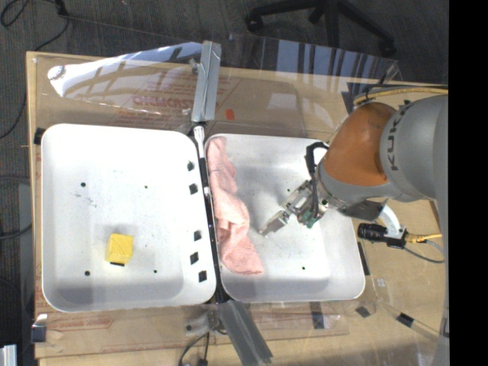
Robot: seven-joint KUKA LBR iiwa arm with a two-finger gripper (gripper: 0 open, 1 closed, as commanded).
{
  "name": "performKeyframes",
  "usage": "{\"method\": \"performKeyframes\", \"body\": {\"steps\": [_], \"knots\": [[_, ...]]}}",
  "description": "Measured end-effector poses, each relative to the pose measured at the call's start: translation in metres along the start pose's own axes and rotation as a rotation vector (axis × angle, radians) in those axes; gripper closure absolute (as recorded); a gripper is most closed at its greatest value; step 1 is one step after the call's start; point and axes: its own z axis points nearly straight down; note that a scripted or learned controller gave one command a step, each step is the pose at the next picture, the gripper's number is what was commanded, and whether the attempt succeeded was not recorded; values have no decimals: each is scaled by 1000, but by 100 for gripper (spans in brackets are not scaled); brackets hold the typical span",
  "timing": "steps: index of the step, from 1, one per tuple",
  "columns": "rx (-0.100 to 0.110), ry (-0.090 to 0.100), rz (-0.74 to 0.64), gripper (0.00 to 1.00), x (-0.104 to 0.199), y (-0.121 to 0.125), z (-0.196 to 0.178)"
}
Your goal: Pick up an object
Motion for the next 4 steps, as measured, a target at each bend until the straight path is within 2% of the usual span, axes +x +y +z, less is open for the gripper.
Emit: {"method": "performKeyframes", "body": {"steps": [1, 2, 3, 4], "knots": [[-1, -3, -328, 0, -24, 27, 4], [-1, -4, -505, 0, -47, 52, 4], [1, 1, -531, 0, -70, 72, 4], [1, -1, -535, 100, -71, 74, -5]]}}
